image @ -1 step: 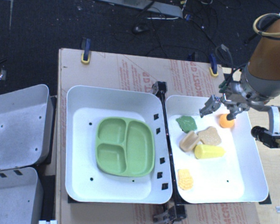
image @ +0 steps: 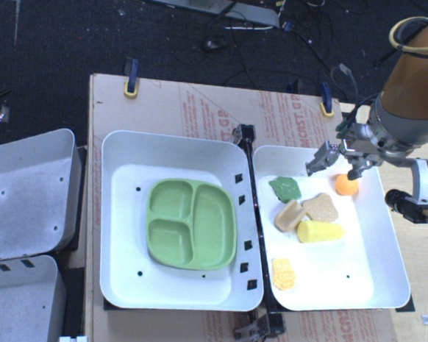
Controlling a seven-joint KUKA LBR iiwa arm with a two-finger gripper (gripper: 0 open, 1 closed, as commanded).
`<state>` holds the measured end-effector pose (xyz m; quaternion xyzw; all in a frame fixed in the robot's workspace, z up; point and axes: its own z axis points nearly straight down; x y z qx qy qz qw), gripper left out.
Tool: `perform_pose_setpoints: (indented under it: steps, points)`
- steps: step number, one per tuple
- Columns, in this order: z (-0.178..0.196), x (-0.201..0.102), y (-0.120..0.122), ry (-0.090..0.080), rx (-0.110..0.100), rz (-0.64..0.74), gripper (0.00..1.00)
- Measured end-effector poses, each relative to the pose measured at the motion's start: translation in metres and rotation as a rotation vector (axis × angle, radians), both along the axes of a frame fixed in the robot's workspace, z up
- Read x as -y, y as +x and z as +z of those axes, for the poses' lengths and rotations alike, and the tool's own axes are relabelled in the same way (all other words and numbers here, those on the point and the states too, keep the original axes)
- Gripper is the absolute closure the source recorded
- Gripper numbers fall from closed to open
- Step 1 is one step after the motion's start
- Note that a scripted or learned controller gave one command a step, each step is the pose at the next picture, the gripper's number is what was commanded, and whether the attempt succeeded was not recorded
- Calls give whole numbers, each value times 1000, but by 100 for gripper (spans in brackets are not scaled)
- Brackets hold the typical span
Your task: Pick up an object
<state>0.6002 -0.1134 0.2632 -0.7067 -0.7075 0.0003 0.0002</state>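
Corn cob [image: 283,273] lies at the near edge of the right bin [image: 382,279]; behind it sit a yellow block [image: 320,232], two tan bread pieces [image: 308,212], a green leaf [image: 285,188] and an orange ball [image: 346,185]. Left bin [image: 114,218] holds a green divided tray [image: 192,225]. Gripper [image: 342,164] hangs released, fingers spread, grasping nothing, just above the orange ball.

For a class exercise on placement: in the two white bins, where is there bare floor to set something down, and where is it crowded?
The right white bin has bare floor along its near right side, past the yellow block and ridged yellow corn piece. Its far left is crowded: green leaf-shaped piece, tan bread-like pieces, orange ball. The left white bin offers only margins round the green divided plate.
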Motion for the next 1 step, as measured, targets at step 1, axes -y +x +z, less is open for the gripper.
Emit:
perform_pose_setpoints:
  steps: [1]
  points:
    - [-60,-3,-8,0,-4,-2,0]
